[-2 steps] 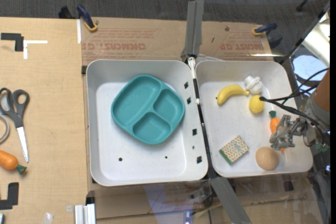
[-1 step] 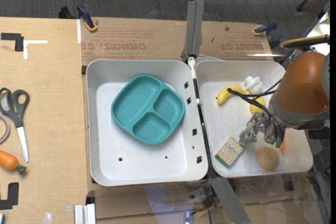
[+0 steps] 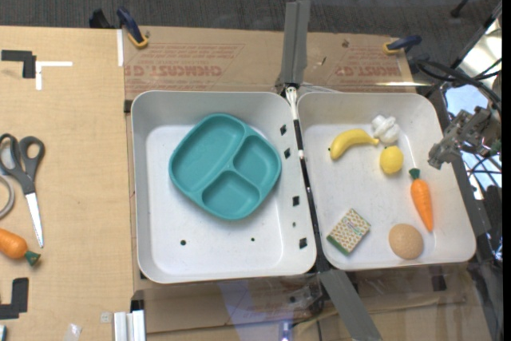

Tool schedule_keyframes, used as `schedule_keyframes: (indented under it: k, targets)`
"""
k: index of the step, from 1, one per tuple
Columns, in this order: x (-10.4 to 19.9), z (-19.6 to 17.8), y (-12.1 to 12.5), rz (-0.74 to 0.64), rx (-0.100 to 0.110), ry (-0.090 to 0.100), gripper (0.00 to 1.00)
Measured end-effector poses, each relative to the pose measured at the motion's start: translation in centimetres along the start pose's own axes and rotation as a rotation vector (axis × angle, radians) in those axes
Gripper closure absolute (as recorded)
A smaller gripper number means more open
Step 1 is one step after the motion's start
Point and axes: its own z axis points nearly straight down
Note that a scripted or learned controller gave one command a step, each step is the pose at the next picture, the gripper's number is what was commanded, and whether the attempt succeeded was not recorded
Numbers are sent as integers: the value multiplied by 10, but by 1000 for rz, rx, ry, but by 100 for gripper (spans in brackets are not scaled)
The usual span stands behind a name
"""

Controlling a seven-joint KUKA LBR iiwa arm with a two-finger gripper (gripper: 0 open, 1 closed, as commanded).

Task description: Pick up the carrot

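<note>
The carrot (image 3: 421, 204), orange with a small green top, lies in the right bin (image 3: 363, 192) near its right wall, pointing toward the front edge. My gripper (image 3: 449, 146) hovers over the bin's right rim, a little behind and to the right of the carrot's green top and apart from it. The rest of the arm runs off the right edge of the camera view.
The right bin also holds a banana (image 3: 354, 142), a lemon (image 3: 391, 160), a white garlic bulb (image 3: 385, 127), a tan egg (image 3: 406, 241) and a small patterned box (image 3: 349, 231). A teal divided plate (image 3: 226, 165) lies in the left bin. Scissors (image 3: 24, 172) and another carrot (image 3: 12, 245) are on the bench at far left.
</note>
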Motion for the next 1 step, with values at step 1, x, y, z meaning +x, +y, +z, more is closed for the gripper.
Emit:
schedule_keyframes:
  k: [1]
  targets:
    - [31,159,-37,-300,-1,2,100]
